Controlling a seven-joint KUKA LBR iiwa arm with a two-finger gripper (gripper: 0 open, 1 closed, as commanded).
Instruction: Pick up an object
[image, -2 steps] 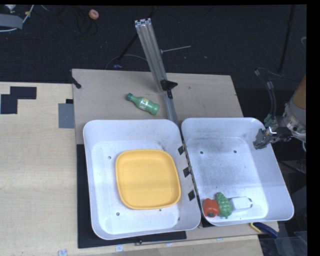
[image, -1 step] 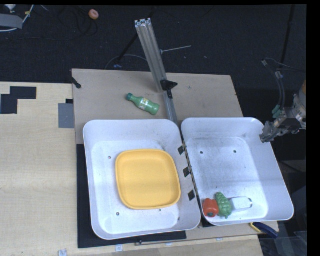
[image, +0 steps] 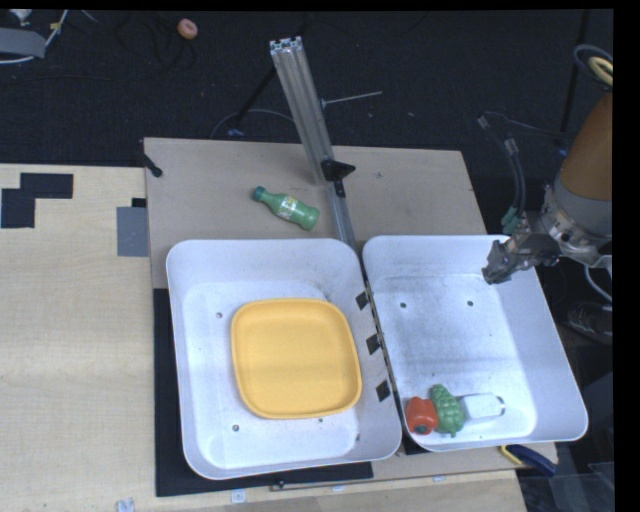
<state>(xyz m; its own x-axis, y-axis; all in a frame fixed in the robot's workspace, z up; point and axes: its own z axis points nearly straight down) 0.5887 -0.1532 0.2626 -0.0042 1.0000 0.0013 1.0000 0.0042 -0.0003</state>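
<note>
Camera view, as I log it: end effector (image: 500, 267) above the right bin's (image: 560, 395) far right corner, nothing visibly between its fingers; I cannot tell whether it is open or closed. Right bin, near edge: red object (image: 421, 414), green object (image: 449, 410), white object (image: 482, 406), clustered and touching. Left bin (image: 195, 300): yellow plate (image: 295, 356), centred. Counter (image: 400, 195) behind the bins: green bottle (image: 286, 208) on its side.

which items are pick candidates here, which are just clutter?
Job:
tool, over right bin
red piece, green piece, white piece, clustered at that bin's near edge
yellow plate in left bin

Lying about:
green bottle on board behind bins
metal rail
</note>
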